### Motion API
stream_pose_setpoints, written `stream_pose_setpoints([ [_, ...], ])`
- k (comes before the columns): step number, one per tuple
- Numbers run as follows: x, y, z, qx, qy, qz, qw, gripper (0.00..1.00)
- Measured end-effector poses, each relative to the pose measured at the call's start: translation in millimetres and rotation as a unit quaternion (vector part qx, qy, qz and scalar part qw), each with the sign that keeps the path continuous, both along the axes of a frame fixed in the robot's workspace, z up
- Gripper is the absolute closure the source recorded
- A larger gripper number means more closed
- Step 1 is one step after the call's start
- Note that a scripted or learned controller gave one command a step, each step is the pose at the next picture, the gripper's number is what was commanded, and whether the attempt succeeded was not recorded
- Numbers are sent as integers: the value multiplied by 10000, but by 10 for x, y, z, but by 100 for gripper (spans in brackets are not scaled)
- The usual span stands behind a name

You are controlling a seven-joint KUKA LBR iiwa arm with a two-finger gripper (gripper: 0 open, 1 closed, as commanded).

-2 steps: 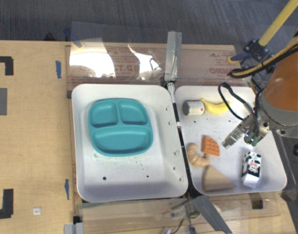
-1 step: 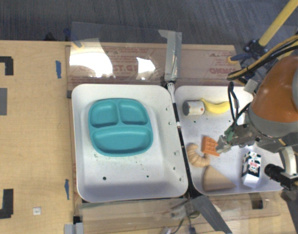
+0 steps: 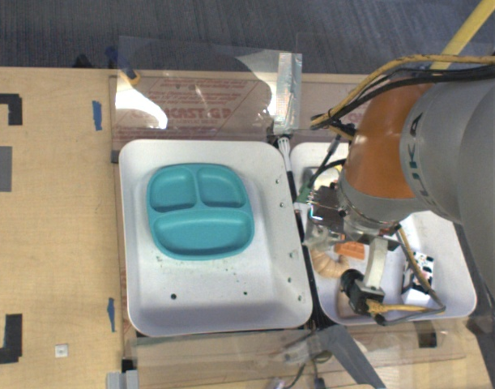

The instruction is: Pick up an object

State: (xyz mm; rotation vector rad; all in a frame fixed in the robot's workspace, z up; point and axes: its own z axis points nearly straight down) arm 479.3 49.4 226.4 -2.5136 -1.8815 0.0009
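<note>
My gripper [image 3: 336, 235] is low in the right bin [image 3: 462, 298], at its left side, under the grey wrist with the orange band [image 3: 377, 148]. Just below it lie a small orange piece [image 3: 352, 250] and a tan rounded object [image 3: 327, 264]. A white tube [image 3: 377, 267], a black object [image 3: 354, 291], a yellow-handled tool [image 3: 403, 305] and a white and black item [image 3: 419, 266] are crowded in the front of that bin. The arm hides the bin's back half. Nothing can be seen held.
The left bin [image 3: 150, 298] holds a teal divided plate [image 3: 201, 209] toward its back. A clear plastic sheet [image 3: 198, 96] lies behind the bins. Brown cardboard [image 3: 49, 217] covers the bench to the left. Cables [image 3: 369, 83] loop over the arm.
</note>
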Motion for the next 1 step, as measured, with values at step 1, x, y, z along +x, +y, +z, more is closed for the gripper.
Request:
stream_pose_setpoints([
  [1, -12, 627, -253, -8, 22, -906, 9959, 100],
])
